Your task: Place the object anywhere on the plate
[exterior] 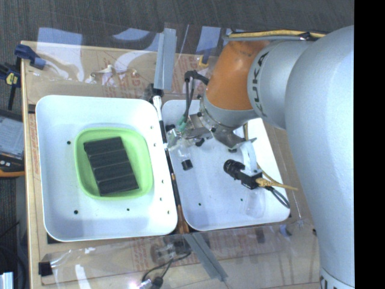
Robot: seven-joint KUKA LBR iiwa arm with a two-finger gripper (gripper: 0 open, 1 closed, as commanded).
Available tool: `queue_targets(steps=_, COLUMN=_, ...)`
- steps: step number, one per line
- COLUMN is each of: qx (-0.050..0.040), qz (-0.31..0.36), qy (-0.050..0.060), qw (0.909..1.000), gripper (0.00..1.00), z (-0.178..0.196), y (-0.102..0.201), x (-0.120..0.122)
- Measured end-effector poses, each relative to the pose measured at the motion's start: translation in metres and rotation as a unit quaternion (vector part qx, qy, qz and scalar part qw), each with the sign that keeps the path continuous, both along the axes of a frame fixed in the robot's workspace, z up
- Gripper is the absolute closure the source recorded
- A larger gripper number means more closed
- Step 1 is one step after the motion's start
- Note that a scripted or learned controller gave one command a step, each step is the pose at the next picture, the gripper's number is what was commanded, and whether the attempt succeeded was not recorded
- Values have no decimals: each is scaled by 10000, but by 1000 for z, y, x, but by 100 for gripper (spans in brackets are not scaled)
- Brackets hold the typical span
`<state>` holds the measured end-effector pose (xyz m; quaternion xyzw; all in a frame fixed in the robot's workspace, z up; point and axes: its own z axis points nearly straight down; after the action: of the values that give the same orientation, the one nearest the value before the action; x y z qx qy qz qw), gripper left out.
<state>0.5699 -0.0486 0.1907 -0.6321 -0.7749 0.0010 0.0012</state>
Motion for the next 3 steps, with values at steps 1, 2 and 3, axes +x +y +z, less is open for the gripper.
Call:
queue_targets(steps=1, qx=-1, qz=-1, qy=0, qw=10000, gripper=0, z=0, y=0, x=0)
queue_targets(steps=2, qx=5, qz=-52, qy=-1, qw=10000, gripper=0, z=29, y=-34, x=9)
queue_targets(steps=3, qx=2, qz=-611, qy=21, qw=9981, gripper=0, z=32, y=28, x=-1)
